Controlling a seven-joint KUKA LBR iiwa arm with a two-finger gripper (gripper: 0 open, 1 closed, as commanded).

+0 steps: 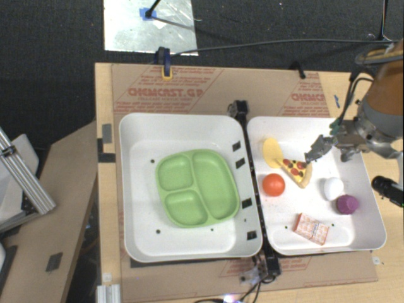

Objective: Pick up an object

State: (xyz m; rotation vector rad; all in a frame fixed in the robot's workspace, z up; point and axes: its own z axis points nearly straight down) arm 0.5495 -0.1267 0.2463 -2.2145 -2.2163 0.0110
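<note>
The right bin holds several small items: a yellow banana-like piece, a pizza slice, a red tomato, a white egg, a purple piece and a red-and-white packet. My gripper hangs over the upper right of this bin, just right of the pizza slice and above the egg. It is open, with one finger close to the pizza's tip, and nothing is between the fingers.
The left bin holds a green divided plate. A black hinge strip runs between the two bins. The arm's grey and orange body stands over the right bin's far right corner.
</note>
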